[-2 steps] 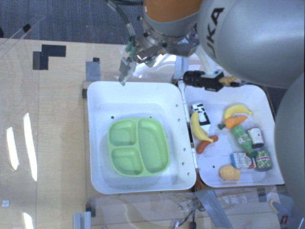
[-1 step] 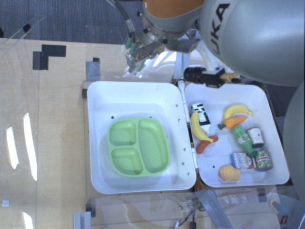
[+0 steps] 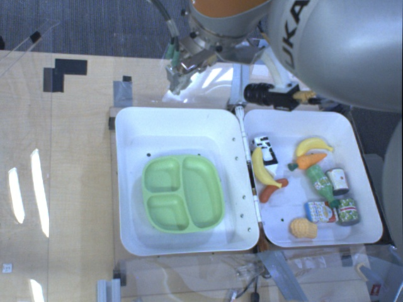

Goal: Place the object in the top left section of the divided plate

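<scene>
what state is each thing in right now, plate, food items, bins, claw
light green divided plastic plate: flat in the left white bin, all three sections bare
two yellow bananas: lying in the right white bin
orange carrot: lying beside the upper banana
green bottle: lying on its side
yellow corn cob: lying near the front wall
claw: above the left bin's far edge, nothing visibly between its fingers

Divided plate [image 3: 183,192] sections open from above — nothing blocking.
</scene>
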You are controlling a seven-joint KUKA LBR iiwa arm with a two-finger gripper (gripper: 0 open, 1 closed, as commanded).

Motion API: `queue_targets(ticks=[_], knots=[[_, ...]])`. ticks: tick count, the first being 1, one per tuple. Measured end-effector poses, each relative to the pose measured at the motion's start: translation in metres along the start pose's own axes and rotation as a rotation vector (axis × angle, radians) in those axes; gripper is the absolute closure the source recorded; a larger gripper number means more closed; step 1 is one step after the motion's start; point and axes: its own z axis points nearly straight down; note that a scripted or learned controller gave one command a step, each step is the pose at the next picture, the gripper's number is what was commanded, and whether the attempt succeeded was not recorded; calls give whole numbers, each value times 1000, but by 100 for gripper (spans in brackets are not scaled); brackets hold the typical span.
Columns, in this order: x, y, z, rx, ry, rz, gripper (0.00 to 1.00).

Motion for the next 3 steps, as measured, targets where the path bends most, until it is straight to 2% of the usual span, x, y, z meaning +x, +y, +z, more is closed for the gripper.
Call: queue_targets(ticks=[1, 2, 3], knots=[[-11, -85, 97, 16, 5, 23, 100], [54, -109, 212, 15, 9, -187, 100], [-2, -150, 232, 12, 9, -446, 100]])
